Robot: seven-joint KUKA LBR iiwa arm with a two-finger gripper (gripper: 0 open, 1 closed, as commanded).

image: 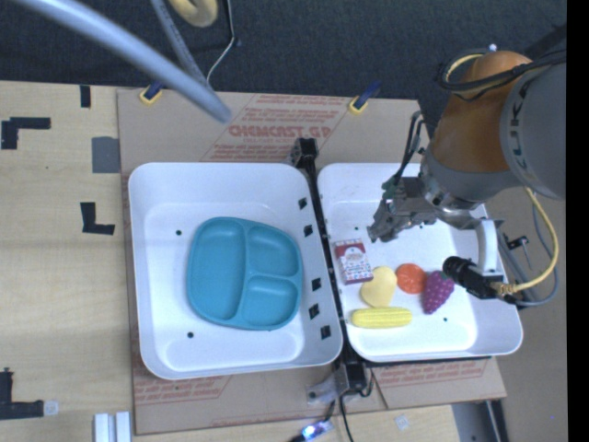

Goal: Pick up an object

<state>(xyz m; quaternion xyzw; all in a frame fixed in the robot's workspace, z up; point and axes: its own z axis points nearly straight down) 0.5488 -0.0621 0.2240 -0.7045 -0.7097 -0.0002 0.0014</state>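
- Yellow plastic corn cob [381,318]: lies lengthwise near the lower rim of the right bin, lower centre of the frame, just below the pale yellow piece.
- Pale yellow heart-shaped toy [378,289]: just above the corn cob, touching or nearly touching the orange toy to its right.
- Small round orange-red toy [409,278]: between the pale yellow piece and the purple grapes.
- Purple plastic grape bunch [437,292]: right of the orange toy, beside a black cylindrical part [467,277] of the arm's gear.
- Small red-and-white printed card box [352,261]: lies flat near the left wall of the right bin, just above the pale yellow piece.
- Right shallow white bin [497,337]: lower right of centre, holds the five small items above.
- Left shallow white bin [152,247]: centre left, side by side with the right bin.
- Teal sectioned plastic plate [245,273]: lies flat in the middle of the left bin, three compartments facing up.
- Tool [385,227]: dark, at the end of the grey arm with its orange band [469,127], hangs over the upper part of the right bin, above and right of the card box, apart from all items; nothing shows between its fingers; whether released or clenched cannot be told.
- Brown cardboard sheet [267,127]: printed in red, under both bins on the wooden tabletop [55,274].
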